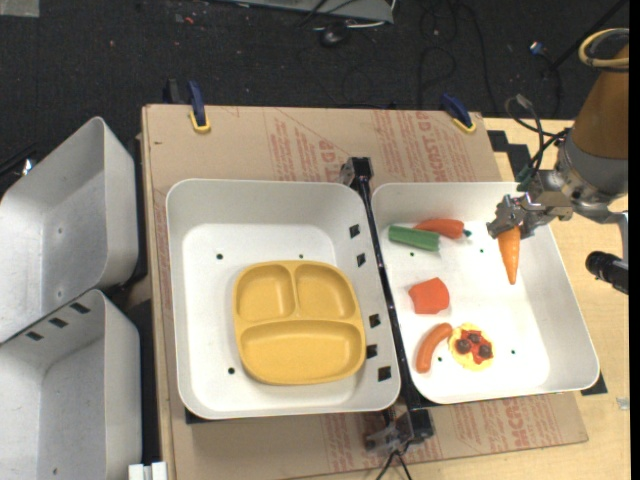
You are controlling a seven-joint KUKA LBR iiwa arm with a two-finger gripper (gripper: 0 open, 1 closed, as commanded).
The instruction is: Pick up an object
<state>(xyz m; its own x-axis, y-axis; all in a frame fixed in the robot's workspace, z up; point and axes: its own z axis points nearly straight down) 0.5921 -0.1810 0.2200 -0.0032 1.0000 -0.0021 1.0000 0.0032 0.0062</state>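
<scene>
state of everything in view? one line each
gripper: over the right bin's far right part, shut on the carrot's top
carrot: hanging point down from the gripper
green vegetable: lying in the right bin, touching the orange-red piece
orange-red piece: lying behind the green vegetable
red block: lying mid-bin
sausage: lying beside the pizza toy
pizza toy: lying flat
yellow tray: flat in the left bin

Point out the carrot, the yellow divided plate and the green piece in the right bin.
carrot (510, 253): camera view, middle of its orange body.
yellow divided plate (298, 362): camera view, floor of its large near compartment.
green piece (414, 237): camera view, middle of its length.
</scene>
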